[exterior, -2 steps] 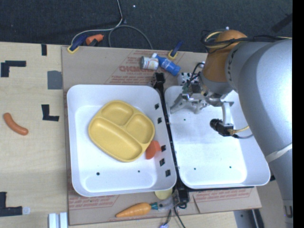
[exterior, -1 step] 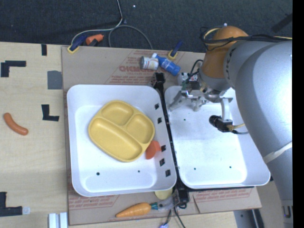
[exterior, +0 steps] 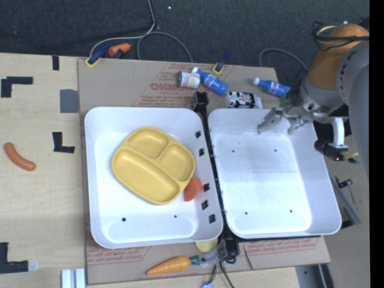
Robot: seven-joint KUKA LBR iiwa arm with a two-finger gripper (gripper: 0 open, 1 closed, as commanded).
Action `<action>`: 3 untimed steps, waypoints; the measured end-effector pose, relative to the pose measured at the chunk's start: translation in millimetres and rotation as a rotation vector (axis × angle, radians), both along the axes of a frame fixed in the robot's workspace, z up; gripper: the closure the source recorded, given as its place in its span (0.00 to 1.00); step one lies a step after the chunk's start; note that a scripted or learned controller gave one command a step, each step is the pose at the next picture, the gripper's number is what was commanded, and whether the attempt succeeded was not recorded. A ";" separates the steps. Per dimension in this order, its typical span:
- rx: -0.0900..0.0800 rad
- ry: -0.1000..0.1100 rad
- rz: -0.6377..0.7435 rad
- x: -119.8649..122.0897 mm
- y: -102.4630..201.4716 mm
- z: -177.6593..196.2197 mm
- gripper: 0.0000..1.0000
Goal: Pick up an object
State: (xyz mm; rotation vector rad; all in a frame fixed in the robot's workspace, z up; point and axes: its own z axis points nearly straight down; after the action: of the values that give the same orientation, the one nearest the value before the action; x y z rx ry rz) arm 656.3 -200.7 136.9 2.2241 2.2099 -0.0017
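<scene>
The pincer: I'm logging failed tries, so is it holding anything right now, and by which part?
Nothing is held. The pincer hangs open over the right bin, with only air between its fingers.

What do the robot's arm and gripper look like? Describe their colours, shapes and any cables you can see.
The arm is bulky and rounded, grey, with an orange band near its top. A dark cable loops over that band. The gripper is grey metal with two thin fingers. A white bracket and a black part with a small red light sit beside the wrist.
</scene>
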 end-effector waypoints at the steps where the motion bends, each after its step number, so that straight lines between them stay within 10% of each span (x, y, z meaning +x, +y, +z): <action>1: 0.007 0.011 0.009 -38.0 62.4 -34.5 0.00; 3: 0.004 0.007 0.010 12.5 102.8 -51.7 0.00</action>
State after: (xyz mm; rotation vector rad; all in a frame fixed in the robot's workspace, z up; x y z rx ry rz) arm 668.8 -97.9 85.2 2.2185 2.2264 -0.0046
